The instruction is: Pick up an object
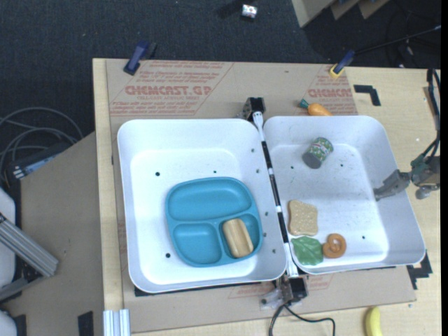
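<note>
The right bin [364,142] holds a small green-labelled can [317,151] lying at the back. A slice of toast [302,217], a green leaf-shaped piece [306,250] and an orange ring [335,245] sit near its front left corner. My gripper [406,186] hangs at the right rim of this bin, well to the right of all of them. Its two grey fingers [389,185] stand apart with nothing between them.
The left bin [140,152] carries a blue divided plate [203,208] with a tan bread roll [237,236] in its front right compartment. An orange carrot-like item [317,108] lies on the board behind the right bin. A yellow object [373,321] lies at the bench's front right.
</note>
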### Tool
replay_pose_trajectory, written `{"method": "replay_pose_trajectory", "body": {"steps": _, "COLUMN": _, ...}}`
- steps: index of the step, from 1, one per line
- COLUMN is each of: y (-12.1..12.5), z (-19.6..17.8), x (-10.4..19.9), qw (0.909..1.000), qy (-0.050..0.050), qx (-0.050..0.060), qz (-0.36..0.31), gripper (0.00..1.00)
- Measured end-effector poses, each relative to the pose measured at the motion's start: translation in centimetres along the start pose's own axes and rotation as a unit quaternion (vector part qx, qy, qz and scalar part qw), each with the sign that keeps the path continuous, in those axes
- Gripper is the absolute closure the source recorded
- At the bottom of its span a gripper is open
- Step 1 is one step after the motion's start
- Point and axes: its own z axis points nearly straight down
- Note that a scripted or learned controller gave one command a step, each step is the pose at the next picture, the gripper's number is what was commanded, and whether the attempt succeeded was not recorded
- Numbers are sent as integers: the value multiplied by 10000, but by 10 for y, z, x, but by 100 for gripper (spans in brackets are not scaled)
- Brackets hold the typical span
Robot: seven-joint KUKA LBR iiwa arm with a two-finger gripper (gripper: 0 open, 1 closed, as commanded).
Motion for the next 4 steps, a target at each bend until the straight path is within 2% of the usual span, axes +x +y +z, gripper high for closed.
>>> {"method": "replay_pose_trajectory", "body": {"steps": 1, "y": 64, "z": 80, "x": 35, "qw": 10000, "qy": 10, "qx": 11, "qz": -8, "gripper": 0}}
{"method": "replay_pose_trajectory", "body": {"steps": 2, "y": 105, "z": 139, "x": 82, "qw": 10000, "qy": 10, "qx": 8, "qz": -7, "gripper": 0}}
{"method": "replay_pose_trajectory", "body": {"steps": 3, "y": 187, "z": 153, "x": 79, "qw": 10000, "qy": 0, "qx": -4, "qz": -9, "gripper": 0}}
{"method": "replay_pose_trajectory", "body": {"steps": 4, "y": 188, "z": 142, "x": 78, "qw": 10000, "qy": -11, "qx": -29, "qz": -15, "gripper": 100}}
